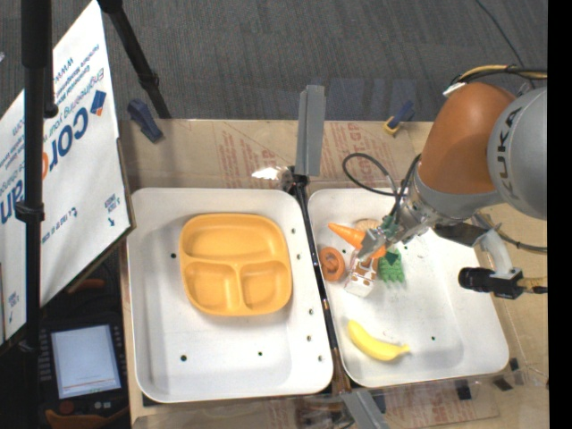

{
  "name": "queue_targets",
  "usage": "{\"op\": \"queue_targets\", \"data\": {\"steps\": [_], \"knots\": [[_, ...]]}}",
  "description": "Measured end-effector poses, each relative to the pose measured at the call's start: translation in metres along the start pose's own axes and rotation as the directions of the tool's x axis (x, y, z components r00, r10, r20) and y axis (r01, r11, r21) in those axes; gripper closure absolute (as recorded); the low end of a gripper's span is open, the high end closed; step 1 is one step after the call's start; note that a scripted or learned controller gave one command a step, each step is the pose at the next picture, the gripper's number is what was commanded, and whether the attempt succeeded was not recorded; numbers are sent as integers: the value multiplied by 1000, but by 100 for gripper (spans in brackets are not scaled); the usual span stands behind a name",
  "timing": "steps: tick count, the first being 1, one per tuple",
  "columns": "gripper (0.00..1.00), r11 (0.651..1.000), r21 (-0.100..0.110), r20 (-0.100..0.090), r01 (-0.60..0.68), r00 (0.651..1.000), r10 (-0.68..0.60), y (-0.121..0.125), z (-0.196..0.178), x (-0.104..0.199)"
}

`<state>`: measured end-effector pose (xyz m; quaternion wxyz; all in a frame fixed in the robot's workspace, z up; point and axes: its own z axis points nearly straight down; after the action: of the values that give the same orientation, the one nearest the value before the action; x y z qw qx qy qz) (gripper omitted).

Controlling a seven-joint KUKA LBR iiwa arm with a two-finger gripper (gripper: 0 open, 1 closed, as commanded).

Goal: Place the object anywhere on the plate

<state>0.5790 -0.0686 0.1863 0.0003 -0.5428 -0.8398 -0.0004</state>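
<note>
An orange-yellow plate (236, 263) with three compartments lies in the left bin (161, 365). In the right bin (456, 338), my gripper (364, 272) is lowered among a cluster of small toys. An orange carrot (345, 233) lies just up and left of it. To the gripper's left is a brown ring-shaped piece (332, 264), and a green block (391, 268) lies at its right. A yellow banana (376, 341) rests nearer the front of that bin, apart from the gripper. Whether anything is between the gripper's parts cannot be made out.
A grey upright post (310, 132) stands behind the seam between the two bins. A white sign board (54, 177) on a black stand leans at the left. A black cable (371, 172) and a black cylindrical fitting (487, 280) hang by the arm.
</note>
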Motion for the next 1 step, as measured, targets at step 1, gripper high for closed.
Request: {"op": "queue_targets", "data": {"steps": [1], "knots": [[100, 996, 4, -1, 93, 996, -93, 23, 1, 54]]}}
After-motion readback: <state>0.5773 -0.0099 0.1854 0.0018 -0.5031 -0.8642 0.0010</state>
